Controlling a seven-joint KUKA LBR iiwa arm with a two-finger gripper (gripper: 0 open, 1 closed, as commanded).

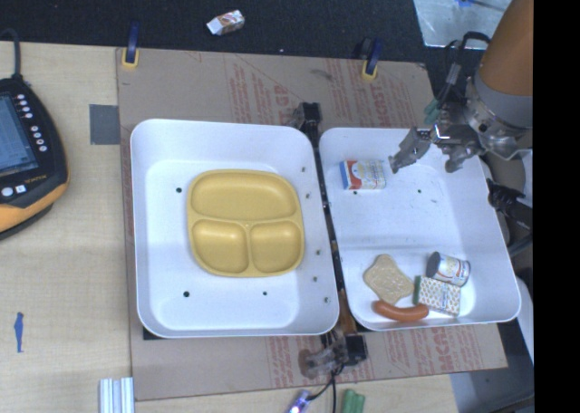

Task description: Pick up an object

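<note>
My gripper [428, 156] hangs over the far side of the right bin [480, 221], its two dark fingers spread apart with nothing between them. A small white carton with red and blue print [363, 174] lies just to the left of the fingers. At the bin's near end lie a slice of bread [389, 278], a sausage [400, 312], a small can [449, 268] and a patterned packet [440, 295].
The left bin [154, 221] holds a yellow divided plate [246, 222]. A teach pendant [23, 153] sits at the bench's left edge. Clamps [369, 58] pin the cardboard at the back. A wrapped scrap [226, 23] lies on the dark floor beyond.
</note>
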